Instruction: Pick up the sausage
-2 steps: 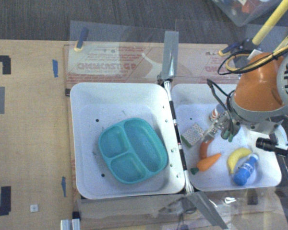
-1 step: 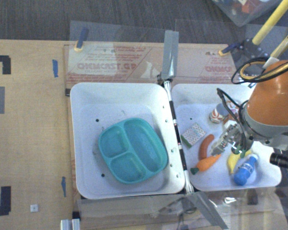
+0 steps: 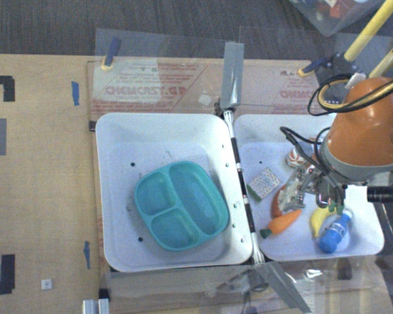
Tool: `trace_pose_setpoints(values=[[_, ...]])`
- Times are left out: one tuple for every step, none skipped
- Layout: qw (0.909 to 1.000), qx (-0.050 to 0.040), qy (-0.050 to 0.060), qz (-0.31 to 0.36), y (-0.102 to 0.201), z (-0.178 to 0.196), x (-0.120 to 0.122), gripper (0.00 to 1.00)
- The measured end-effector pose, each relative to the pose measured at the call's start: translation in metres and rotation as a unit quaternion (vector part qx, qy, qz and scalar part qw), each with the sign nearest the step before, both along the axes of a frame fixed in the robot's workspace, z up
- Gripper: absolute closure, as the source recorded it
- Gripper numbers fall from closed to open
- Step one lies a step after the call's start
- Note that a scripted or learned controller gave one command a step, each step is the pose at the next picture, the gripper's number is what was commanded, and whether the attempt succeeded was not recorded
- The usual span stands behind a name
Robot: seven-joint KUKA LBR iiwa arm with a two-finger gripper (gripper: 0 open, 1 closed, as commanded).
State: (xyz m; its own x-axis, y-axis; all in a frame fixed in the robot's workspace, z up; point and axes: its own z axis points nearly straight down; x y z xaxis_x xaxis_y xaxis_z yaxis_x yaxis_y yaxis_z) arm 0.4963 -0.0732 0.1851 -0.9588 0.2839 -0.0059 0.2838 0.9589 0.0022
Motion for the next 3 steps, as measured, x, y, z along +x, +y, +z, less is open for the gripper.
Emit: trace_pose_setpoints(values=[[1.0,0.0002,-0.001,0.007,0.023,0.009,0.077,1.0],[0.9992,0.0001,0.001,-0.039,-0.018,0.0,0.031,1.0],[0.99,0.0008,0.003,-0.141,-0.031,-0.024,-0.016,1.0]])
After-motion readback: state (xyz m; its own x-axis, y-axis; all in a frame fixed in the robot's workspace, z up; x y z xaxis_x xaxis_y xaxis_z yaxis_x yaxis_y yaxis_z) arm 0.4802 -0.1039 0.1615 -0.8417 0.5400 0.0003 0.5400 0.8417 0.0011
